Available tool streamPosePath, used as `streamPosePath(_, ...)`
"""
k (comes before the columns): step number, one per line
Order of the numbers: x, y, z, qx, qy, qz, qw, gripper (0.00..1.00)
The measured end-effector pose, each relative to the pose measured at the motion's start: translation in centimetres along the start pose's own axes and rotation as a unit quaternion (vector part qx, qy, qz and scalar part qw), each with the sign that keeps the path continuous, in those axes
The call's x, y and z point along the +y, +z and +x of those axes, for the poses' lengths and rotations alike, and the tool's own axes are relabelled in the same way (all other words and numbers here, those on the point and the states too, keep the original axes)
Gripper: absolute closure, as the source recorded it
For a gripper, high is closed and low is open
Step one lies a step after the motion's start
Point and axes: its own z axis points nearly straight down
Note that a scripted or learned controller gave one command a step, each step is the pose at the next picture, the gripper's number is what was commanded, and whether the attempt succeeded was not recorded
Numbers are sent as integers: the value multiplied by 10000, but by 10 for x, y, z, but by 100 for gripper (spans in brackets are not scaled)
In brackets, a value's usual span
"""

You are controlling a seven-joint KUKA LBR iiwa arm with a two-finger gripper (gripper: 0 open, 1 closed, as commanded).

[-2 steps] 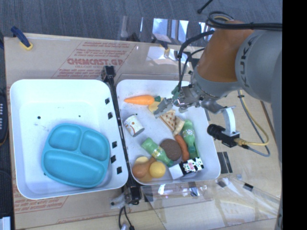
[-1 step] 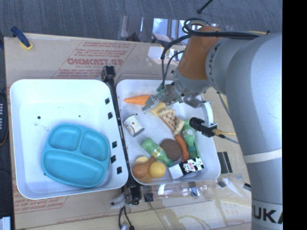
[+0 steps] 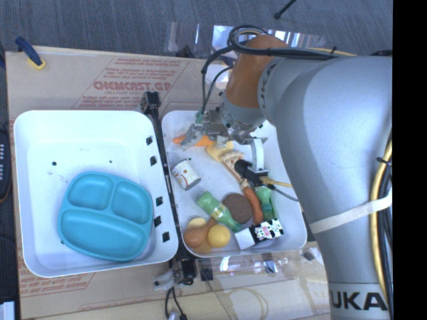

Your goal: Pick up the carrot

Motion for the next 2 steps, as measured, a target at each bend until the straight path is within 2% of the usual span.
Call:
streamPosePath(1,-1,-11,-1,-13,-30,43,10000,100)
streamPosePath(2,-54,-102,68,26,2529,12,9675,100)
